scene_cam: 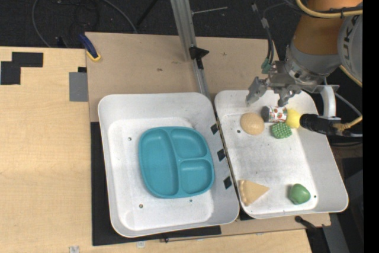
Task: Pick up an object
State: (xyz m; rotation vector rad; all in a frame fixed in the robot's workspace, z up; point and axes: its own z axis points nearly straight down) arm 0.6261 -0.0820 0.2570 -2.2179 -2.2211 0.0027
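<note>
Bench of pale wood carries 2 white bins; black floor with cables lies behind. The left bin holds a teal divided tray. The gripper hangs over the right bin's far edge, fingers spread, holding nothing. Near it lie a beige ball, a green toy, a tan wedge and a green lump.
</note>
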